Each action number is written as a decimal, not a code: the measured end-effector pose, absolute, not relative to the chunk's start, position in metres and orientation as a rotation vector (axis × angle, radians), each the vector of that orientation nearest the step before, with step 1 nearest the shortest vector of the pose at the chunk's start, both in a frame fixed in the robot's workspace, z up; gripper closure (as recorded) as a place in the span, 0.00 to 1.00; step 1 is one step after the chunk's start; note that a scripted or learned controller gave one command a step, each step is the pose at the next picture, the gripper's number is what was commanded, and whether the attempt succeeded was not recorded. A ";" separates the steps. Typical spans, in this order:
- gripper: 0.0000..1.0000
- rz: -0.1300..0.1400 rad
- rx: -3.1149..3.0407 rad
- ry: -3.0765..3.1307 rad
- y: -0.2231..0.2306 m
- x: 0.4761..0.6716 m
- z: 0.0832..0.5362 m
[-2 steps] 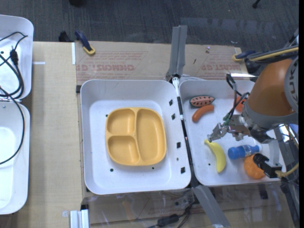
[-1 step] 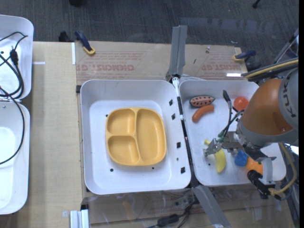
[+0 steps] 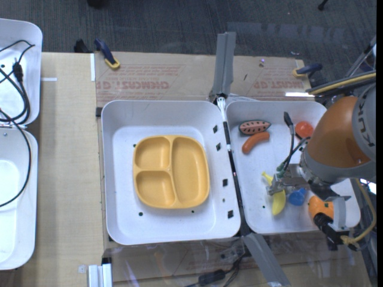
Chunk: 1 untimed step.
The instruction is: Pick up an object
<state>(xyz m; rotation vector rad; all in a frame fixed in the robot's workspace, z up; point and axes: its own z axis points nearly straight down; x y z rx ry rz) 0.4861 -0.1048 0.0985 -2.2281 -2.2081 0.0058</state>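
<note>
The left bin [image 3: 114,160] is a shallow white plastic tub with rounded corners, and in it lies a yellow divided plate [image 3: 172,172], smooth and glossy, with three moulded compartments and soft, rounded edges. Across the central divider, the right bin [image 3: 251,214] holds the small toys: a brown spotted oblong piece [image 3: 255,126] near the back wall, an orange-red sausage-shaped toy [image 3: 256,142] just in front of it, and an orange rounded object [image 3: 304,128] further right, partly behind the arm. Nearer the front lies a yellow banana-like toy [image 3: 278,202], curved and smooth, touching or just beside a blue rounded piece [image 3: 296,197]. The gripper [image 3: 276,186] sits low right over the banana's upper end, but whether it is released or clenched cannot be made out, nor whether anything is caught in it. For a clean pick, the judgement is that the fingers should straddle the banana across its narrow width, clear of the blue piece, since slick curved plastic will likely squirt out of an off-centre pinch.
</note>
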 end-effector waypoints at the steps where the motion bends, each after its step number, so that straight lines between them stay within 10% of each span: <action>1: 1.00 0.003 -2.219 -2.224 -0.054 0.585 0.191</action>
